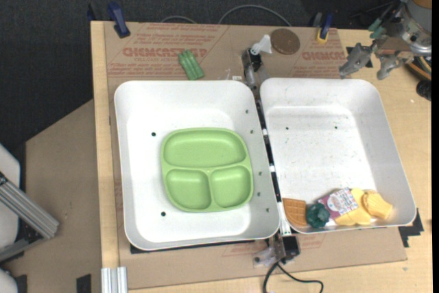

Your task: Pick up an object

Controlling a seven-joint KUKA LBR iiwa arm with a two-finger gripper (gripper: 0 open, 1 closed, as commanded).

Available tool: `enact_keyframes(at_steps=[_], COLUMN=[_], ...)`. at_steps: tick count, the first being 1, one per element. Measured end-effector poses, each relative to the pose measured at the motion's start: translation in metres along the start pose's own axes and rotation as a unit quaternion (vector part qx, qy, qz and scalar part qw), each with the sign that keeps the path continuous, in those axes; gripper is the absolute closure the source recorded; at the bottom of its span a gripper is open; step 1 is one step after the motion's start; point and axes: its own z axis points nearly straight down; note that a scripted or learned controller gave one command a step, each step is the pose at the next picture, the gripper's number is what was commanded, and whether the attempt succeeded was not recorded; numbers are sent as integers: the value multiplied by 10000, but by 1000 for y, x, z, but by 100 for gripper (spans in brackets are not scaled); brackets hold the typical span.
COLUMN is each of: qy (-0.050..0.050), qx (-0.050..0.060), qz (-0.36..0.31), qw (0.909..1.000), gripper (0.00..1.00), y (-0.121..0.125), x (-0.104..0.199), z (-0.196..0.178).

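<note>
Robot hand hovering past the far right corner of two white bins, with nothing in it.

Camera view: the hand is sitting above the table, just outside the far rim of the right bin, its two fingers standing apart and gripping nothing. The objects to pick are lying clustered in that bin's near corner, well away from the hand: a waffle-like brown piece, a dark green lump, a pink-and-white packet and yellow pieces, all touching or overlapping. A green divided plate is resting in the left bin. To do this well, the hand is probably best aimed at an item on the cluster's edge, descending straight down, clear of the bin wall.
</note>
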Motion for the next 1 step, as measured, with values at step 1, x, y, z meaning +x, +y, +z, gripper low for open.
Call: enact_keyframes(at_steps=[1], qy=[2], qx=[21], qz=[15], qw=[10000], gripper=[0], y=[20], x=[-56], z=[124])
